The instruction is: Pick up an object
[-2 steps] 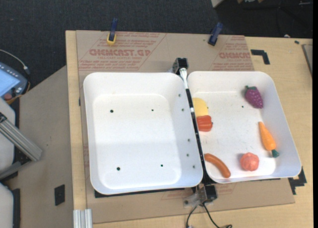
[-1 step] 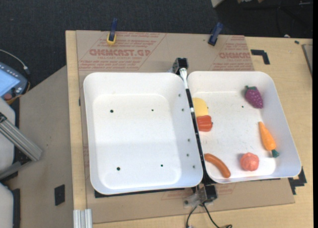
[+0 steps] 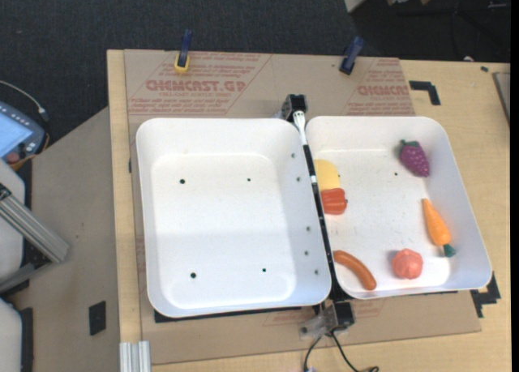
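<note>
We see nothing lifted yet: the toy food all lies in the right bin [image 3: 454,192]. A bunch of grapes [image 3: 413,157] sits near the far right corner, a carrot [image 3: 436,227] along the right wall, a tomato [image 3: 408,263] and a sausage [image 3: 355,270] near the front, and a yellow piece [image 3: 326,174] touching a red pepper [image 3: 333,201] against the dividing wall. We cannot tell the gripper's state. We judge the grapes or tomato the easiest picks, standing apart from walls. The cardboard on the desk [image 3: 195,79] reads "CHEMCAST GP".
</note>
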Robot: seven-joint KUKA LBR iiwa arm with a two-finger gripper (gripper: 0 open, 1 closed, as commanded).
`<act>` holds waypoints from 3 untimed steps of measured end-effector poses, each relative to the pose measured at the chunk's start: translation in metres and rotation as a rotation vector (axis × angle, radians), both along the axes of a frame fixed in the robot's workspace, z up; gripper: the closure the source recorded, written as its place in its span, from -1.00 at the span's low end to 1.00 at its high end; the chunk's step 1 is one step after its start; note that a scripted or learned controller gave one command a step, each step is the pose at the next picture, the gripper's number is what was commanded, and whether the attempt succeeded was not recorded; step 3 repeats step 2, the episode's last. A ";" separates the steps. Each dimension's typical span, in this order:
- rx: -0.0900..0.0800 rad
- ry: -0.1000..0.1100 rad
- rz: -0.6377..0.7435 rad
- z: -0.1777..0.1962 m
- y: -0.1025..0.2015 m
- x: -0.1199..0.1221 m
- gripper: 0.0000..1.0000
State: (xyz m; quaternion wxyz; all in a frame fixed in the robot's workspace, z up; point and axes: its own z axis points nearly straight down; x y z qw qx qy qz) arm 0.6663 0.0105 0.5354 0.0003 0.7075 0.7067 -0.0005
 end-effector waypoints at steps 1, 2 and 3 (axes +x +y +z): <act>0.000 0.000 0.000 0.000 0.007 0.000 1.00; 0.000 0.000 0.000 0.000 0.015 0.000 1.00; 0.000 0.000 0.000 0.000 0.015 0.000 1.00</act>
